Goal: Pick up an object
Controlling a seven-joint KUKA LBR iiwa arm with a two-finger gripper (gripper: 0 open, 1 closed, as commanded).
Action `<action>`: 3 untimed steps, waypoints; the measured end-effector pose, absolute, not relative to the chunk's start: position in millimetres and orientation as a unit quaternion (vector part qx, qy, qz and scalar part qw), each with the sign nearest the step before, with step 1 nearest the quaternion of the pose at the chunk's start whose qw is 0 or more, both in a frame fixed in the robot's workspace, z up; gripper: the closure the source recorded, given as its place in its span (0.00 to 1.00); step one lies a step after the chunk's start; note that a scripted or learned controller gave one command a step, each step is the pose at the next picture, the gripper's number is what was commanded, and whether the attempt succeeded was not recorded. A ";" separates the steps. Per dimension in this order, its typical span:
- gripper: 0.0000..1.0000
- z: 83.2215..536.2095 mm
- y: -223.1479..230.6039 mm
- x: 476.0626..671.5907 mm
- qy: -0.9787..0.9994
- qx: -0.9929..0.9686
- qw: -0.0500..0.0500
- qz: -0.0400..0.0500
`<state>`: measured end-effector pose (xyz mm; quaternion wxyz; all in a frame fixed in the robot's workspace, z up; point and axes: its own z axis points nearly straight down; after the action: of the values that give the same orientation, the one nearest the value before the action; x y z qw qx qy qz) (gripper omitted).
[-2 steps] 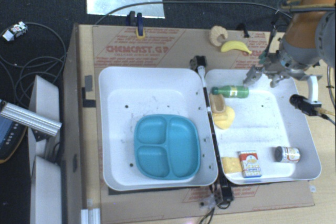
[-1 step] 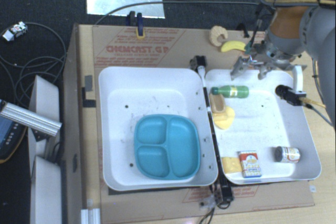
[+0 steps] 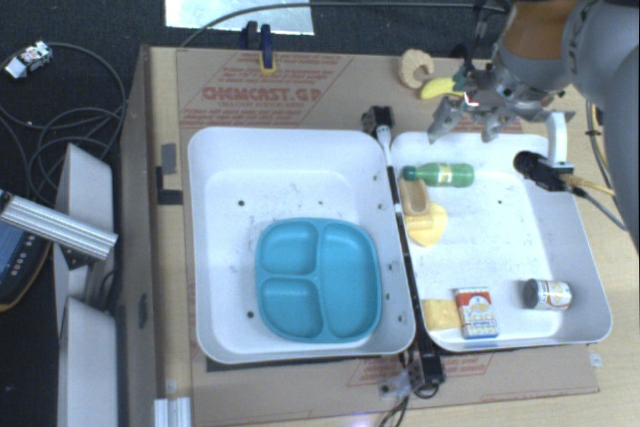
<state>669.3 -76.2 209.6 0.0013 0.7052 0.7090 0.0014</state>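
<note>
Right bin's point(image 3: 580, 245) green bottle point(image 3: 438, 175) lies below gripper point(image 3: 470, 127).

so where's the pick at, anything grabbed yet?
Nothing looks picked. The gripper hangs over the far edge of the right bin, fingers spread with nothing between them. The green bottle, yellow items, red box and can lie in that bin. Left: descend, close on one, lift.
</note>
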 end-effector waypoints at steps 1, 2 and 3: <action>0.00 175.0 -139.8 600.9 0.707 0.707 0.001 0.000; 0.00 185.1 -70.3 630.7 0.708 0.706 0.001 0.001; 0.00 196.2 -89.4 621.1 0.708 0.707 0.001 0.001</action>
<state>621.1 -89.4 196.2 0.0013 0.7065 0.7077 0.0005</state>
